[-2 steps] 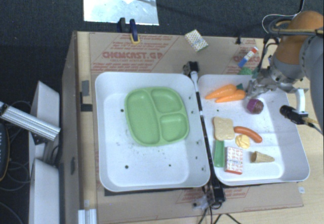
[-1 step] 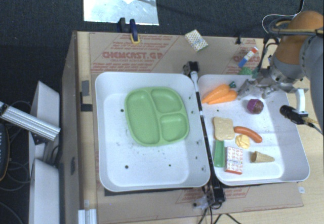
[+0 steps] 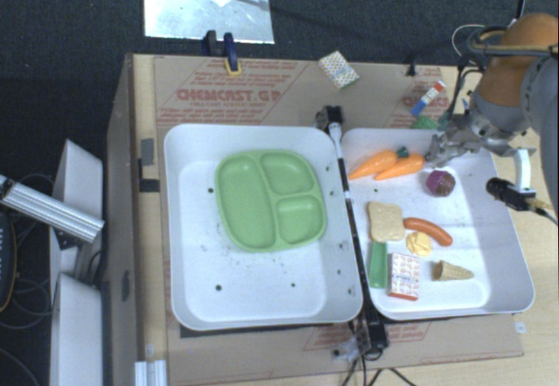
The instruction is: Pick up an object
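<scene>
Two white bins sit side by side on the counter (image 3: 140, 227). In the right bin (image 3: 511, 275), nearest the camera, a small red-and-white packet (image 3: 403, 276) lies at about six o'clock, with a green bar (image 3: 377, 264) just beside it at nine o'clock and an ice-cream cone (image 3: 453, 271) toward three. Farther in, a slice of bread (image 3: 385, 222) touches a yellow piece (image 3: 419, 244) and a sausage (image 3: 428, 231) near the bin's middle. Beyond them a purple onion (image 3: 441, 182) sits toward two o'clock, and two carrots (image 3: 385, 166) lie at eleven o'clock by the divider. The left bin (image 3: 188, 288) holds a green sectioned plate (image 3: 270, 199) at its centre.

The pincer (image 3: 443, 147) hangs over the right bin's far edge at about one o'clock, just beside the carrots' green tops and above the onion; whether its tips are apart or together I cannot tell, and nothing is seen held between them. Farthest off, a small patterned box (image 3: 338, 69) rests on the cardboard at twelve o'clock.
</scene>
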Robot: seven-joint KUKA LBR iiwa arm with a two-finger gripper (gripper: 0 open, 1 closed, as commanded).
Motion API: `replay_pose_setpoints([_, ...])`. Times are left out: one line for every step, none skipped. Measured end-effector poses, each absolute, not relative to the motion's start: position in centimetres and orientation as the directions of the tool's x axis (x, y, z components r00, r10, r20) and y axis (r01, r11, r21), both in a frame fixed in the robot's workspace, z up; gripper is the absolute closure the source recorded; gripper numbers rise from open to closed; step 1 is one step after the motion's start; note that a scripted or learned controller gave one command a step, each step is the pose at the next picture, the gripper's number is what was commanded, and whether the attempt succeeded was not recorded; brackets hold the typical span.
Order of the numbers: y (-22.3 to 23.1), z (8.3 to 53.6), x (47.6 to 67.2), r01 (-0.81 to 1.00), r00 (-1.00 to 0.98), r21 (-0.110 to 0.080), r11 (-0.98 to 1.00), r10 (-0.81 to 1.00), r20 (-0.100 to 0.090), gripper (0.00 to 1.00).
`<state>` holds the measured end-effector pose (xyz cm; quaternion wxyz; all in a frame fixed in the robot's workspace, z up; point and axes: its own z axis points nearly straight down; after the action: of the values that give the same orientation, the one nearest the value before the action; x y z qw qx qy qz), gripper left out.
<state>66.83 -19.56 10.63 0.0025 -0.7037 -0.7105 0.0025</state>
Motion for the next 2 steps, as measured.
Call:
replay_pose_setpoints([-19.6, 10.6, 66.8, 1.000, -0.010, -0.007, 0.010, 1.000, 0.000, 0.00])
replay_pose_setpoints([-20.1, 9.2, 67.3, 1.000, -0.004, 0.012, 0.004, 1.000, -0.001, 0.00])
